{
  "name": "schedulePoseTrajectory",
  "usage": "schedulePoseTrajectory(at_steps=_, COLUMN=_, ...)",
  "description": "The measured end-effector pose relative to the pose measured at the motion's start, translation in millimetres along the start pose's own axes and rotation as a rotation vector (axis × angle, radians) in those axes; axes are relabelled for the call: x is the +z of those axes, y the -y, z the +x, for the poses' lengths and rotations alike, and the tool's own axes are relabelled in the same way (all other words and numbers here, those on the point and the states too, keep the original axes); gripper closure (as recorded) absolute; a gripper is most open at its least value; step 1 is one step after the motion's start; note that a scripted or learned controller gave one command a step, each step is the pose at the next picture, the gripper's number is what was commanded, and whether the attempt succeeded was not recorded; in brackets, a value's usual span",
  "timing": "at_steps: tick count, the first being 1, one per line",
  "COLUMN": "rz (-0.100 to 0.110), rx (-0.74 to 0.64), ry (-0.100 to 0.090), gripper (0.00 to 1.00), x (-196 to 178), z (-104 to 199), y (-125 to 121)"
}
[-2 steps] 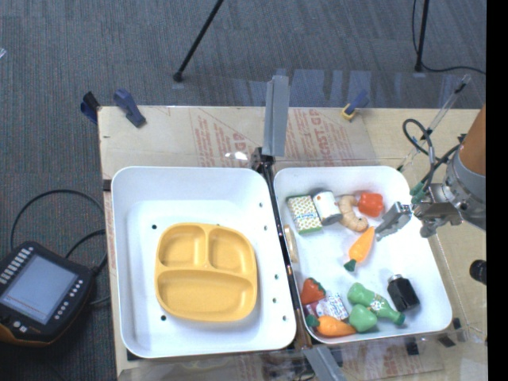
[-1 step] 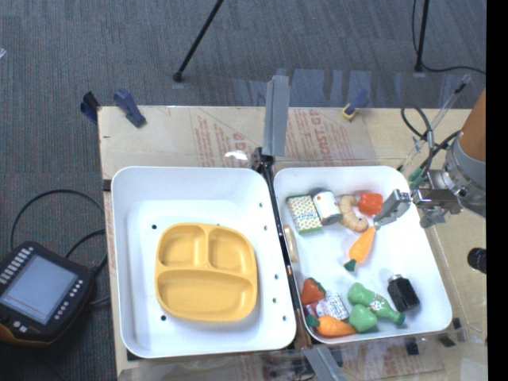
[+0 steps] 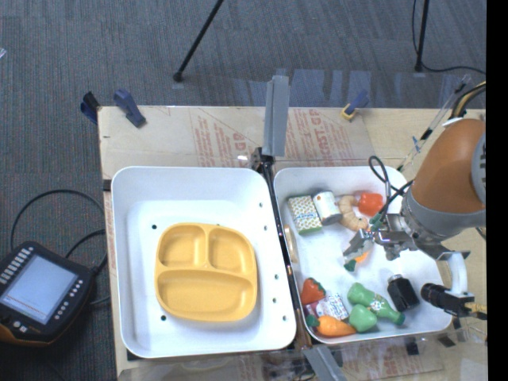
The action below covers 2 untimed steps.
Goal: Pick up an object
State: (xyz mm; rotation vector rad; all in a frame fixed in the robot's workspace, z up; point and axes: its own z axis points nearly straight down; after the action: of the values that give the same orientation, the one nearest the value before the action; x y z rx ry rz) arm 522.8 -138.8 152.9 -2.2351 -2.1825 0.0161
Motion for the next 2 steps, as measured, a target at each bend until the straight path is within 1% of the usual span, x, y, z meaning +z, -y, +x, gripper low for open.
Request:
schedulePoseTrajectory(at_steps=1, rz=-0.013, rx=0.111, ry=0.001, gripper=0.00, x=-48.4, z=34.5, y=36.6)
schedulePoseTrajectory(at_steps=2, rz=-0.004, rx=0.116, ry=0.000, gripper=1.00, x=-54.8, z=33.7, y=38.3)
